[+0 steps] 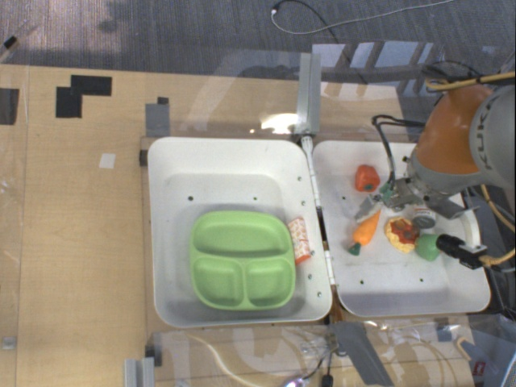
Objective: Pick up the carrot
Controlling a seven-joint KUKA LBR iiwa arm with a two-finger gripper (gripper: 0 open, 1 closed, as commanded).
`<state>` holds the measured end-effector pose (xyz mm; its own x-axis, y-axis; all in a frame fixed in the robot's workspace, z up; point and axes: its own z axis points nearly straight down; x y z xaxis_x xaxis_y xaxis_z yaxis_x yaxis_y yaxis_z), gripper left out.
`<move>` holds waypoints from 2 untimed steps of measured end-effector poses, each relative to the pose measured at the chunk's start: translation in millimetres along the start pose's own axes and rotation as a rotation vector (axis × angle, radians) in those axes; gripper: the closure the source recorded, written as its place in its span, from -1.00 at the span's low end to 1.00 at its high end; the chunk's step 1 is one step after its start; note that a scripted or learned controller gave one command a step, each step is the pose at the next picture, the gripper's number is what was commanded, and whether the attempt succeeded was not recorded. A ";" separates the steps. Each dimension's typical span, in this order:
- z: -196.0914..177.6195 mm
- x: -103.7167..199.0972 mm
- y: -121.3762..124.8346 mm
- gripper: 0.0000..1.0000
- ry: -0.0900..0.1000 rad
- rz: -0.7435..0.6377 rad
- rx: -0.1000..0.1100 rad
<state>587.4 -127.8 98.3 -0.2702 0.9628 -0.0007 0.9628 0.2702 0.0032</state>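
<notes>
Carrot (pixel 366 230) lying right of centre frame in right bin (pixel 403 297), gripper (pixel 379 206) just above its upper end, finger state indeterminate; risk of snagging adjacent pizza slice (pixel 401 233) or red pepper (pixel 367 177) through crowding.

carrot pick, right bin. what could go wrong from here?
1. Crowding: the carrot lies close to a round pizza-like toy and a green piece. A closing gripper could catch or push one of them.
2. The carrot lies at a slant, so a poorly aligned grasp may slip off its tapered body.
3. A red-orange toy sits just above; the wrist may knock it on descent.
</notes>
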 end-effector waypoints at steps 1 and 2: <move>-12.5 0.1 2.6 1.00 -0.003 -0.001 -0.007; 5.2 3.1 -80.0 1.00 -0.011 -0.194 -0.015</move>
<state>509.5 -146.5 92.8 -0.4509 0.8925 -0.0139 0.8923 0.4511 0.0168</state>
